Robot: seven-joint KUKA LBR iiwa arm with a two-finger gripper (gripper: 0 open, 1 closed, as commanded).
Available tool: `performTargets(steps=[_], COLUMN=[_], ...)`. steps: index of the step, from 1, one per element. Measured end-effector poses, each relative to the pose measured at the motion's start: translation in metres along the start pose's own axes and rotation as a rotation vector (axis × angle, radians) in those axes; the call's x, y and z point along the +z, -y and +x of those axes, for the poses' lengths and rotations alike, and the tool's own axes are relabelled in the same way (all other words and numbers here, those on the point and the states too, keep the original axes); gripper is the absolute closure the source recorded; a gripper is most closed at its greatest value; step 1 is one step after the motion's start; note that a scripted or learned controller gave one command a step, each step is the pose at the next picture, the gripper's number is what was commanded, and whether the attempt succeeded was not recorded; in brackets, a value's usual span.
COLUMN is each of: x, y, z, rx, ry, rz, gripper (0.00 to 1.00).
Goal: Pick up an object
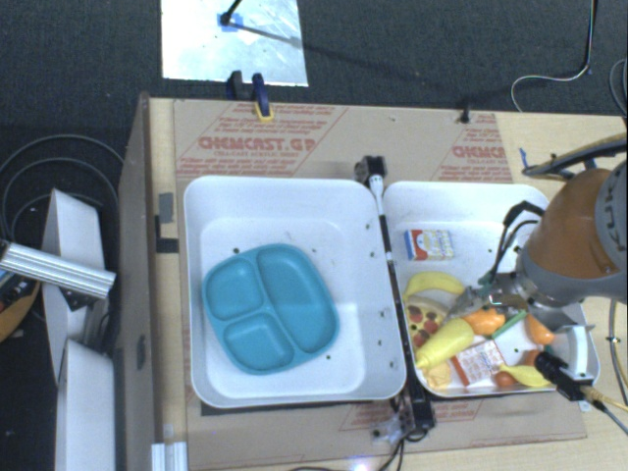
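Note:
The right bin (461, 199) holds several toy foods. A small white carton (429, 244) lies toward its back. A yellow banana (435, 283) sits mid-left, above a pizza slice (422, 318) and a yellow bottle (446, 341). An orange piece (484, 320) lies in the middle, with a red-and-white packet (478, 363) in front of it. My gripper (488, 300) is low in this bin, right over the orange piece and beside the banana. The grey wrist (554, 281) and orange band (589, 229) cover the bin's right side.
The left bin (294, 199) holds a blue divided plate (270, 307). A black divider post (373, 172) stands between the bins at the back. More small orange and yellow items (535, 373) crowd the right bin's front right corner. Cardboard (324, 135) lies under both bins.

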State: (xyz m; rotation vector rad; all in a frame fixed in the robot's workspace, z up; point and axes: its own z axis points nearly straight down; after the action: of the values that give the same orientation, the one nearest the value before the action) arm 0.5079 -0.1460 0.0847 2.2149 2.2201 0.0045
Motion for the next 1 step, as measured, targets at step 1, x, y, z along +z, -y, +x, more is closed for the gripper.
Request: performTargets(steps=[1], x=[-0.0793], y=[-0.0569], z=[-0.0447], rx=[-0.001], ry=[0.005], rz=[-0.008], gripper=[0.0])
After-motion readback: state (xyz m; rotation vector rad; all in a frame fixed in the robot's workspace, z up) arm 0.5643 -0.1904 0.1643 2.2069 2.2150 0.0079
